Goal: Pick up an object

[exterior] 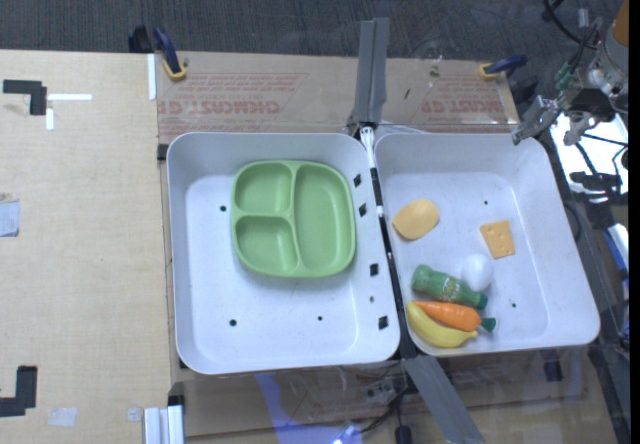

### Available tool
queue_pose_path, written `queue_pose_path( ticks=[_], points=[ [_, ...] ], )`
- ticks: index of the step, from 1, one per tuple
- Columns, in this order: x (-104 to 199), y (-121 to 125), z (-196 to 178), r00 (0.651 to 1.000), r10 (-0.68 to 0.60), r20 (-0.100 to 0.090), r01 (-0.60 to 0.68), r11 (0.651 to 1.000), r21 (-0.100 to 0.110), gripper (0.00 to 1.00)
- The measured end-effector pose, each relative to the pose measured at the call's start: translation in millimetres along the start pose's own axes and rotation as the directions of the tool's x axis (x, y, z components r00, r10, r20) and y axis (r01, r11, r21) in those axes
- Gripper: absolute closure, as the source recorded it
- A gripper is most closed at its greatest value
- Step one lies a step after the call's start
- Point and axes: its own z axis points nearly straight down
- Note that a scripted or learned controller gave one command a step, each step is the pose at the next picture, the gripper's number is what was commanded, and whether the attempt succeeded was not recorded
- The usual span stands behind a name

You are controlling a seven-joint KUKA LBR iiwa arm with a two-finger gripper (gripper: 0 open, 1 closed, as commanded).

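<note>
The food toys lie in the right bin (pixel 560 332): a carrot (pixel 448 314) across a banana (pixel 440 330), long axes running left to right, beside a green bottle (pixel 445 284). The gripper (pixel 560 117) hangs at the upper right of the frame, above the bin's far corner, so the toys lie down-left of it. Its fingers look spread, pinching nothing.

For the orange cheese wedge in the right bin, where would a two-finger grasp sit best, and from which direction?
Probably straight down from above, fingers closing across the narrower width of the cheese wedge. It lies flat and alone on the right bin floor, apart from the white egg, so both sides look free for the fingers.
</note>
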Motion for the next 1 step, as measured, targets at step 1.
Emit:
queue_pose_path(
  ticks=[1],
  points=[
    [0.6,-13.3,137.6,0.975,-0.222,-0.001,0.222,0.975,-0.004,0.00]
  ],
)
